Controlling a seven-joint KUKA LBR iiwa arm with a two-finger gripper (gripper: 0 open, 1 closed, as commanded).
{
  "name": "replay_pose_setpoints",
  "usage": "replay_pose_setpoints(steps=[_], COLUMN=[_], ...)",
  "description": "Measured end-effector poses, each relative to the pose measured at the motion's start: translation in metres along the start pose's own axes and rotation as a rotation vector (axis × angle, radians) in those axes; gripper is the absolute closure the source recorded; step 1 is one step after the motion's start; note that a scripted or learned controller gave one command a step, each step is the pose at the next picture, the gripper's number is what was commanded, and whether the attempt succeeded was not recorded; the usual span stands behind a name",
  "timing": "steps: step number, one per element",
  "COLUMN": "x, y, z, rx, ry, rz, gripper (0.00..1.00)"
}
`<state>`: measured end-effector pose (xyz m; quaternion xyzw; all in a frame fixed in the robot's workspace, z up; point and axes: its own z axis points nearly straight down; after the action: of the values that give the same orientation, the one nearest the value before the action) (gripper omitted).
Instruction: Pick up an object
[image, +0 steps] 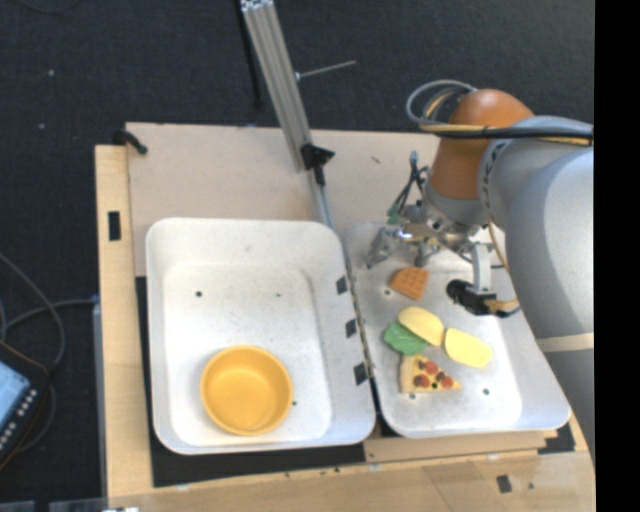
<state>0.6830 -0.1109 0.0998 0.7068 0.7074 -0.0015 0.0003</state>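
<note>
Gripper (405, 243): at far end of right bin (500, 400), just above waffle piece (408, 282); finger spread cannot be told, nothing seen held. Yellow bowl (246, 389): left bin (180, 260).

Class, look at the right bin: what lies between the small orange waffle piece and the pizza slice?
In the camera view, a yellow piece and a green piece lie between the waffle piece and the pizza slice.

I run this in a robotics lab: left of the gripper (408, 250), an aluminium camera mast (285, 90) rises from a plywood bench (215, 170) on dark carpet (60, 60), cables (25, 300) trailing far left.
</note>
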Motion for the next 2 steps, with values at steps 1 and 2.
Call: replay_pose_setpoints(steps=[1,2], x=[-0.001,0.005], y=[0.002,-0.002], z=[-0.014,-0.073], rx=[-0.006,-0.009], ry=[-0.001,0.002], rz=[-0.001,-0.002], gripper=[1.00,1.00])
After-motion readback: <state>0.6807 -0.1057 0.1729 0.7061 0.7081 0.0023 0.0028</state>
